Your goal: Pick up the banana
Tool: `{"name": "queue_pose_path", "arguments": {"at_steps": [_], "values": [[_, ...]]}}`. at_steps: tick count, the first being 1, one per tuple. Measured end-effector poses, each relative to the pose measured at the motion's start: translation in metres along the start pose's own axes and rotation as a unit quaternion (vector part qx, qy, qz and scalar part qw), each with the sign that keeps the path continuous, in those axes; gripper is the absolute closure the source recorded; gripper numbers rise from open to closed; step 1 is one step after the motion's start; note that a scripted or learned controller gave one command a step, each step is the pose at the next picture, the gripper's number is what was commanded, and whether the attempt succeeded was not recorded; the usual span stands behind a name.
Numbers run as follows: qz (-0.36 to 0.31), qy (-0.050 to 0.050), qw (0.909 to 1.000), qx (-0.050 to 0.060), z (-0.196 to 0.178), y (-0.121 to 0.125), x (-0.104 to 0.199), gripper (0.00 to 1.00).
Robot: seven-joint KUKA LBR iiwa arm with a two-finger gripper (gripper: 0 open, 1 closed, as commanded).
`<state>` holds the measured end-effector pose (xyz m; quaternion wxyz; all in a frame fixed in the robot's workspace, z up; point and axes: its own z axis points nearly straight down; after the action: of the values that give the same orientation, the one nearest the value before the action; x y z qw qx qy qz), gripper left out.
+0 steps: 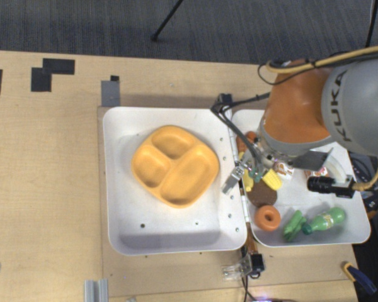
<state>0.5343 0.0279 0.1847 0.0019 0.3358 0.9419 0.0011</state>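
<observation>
In the right bin [359,231], a yellow piece that looks like the banana [271,181] lies partly under the wrist, and a thin yellow strip [247,183] beside it may be part of it. My gripper [242,173] sits low over the left edge of that bin, right next to the yellow piece. The grey arm with its orange band [296,115] covers most of the bin's back half. I cannot tell whether the gripper touches the banana.
A yellow three-part plate [174,164] lies in the left bin [123,231]. The right bin also holds a brown round item [263,195], an orange donut [268,217], a green bottle [324,221] and a green piece [293,225]. Cables [230,115] run across the divider.
</observation>
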Motion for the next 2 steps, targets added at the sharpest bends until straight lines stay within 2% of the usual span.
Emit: {"name": "queue_pose_path", "arguments": {"at_steps": [1, 2], "values": [[-0.197, 0.001, 0.9804, 0.0, 0.0, 0.003, 0.037, 0.0], [-0.208, -0.001, 0.9782, 0.0, -0.009, -0.013, -0.025, 0.0]]}}
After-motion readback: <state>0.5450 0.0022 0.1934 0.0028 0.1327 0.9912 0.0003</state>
